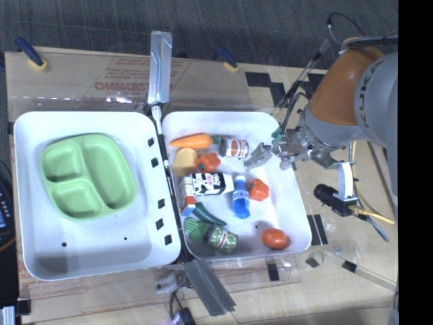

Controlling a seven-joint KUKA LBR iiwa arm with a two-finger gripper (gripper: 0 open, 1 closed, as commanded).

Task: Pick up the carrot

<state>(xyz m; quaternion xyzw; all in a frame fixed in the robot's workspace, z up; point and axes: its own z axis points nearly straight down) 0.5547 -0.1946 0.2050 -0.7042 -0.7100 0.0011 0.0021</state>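
Observation:
The orange carrot [191,141] lies on its side at the back left of the right bin [292,188], close to the divider between the bins. My gripper [272,157] hangs over the bin's back right part, well to the right of the carrot and apart from it. Its fingers [258,156] stand open with nothing between them. A small can [235,147] lies between the carrot and the gripper.
The right bin also holds a yellow fruit [184,158], a red pepper [208,162], a black-and-white carton [205,183], a blue bottle [240,198], a red piece [258,190], a tomato [274,237] and a green can [220,237]. A green divided plate [86,175] lies in the left bin.

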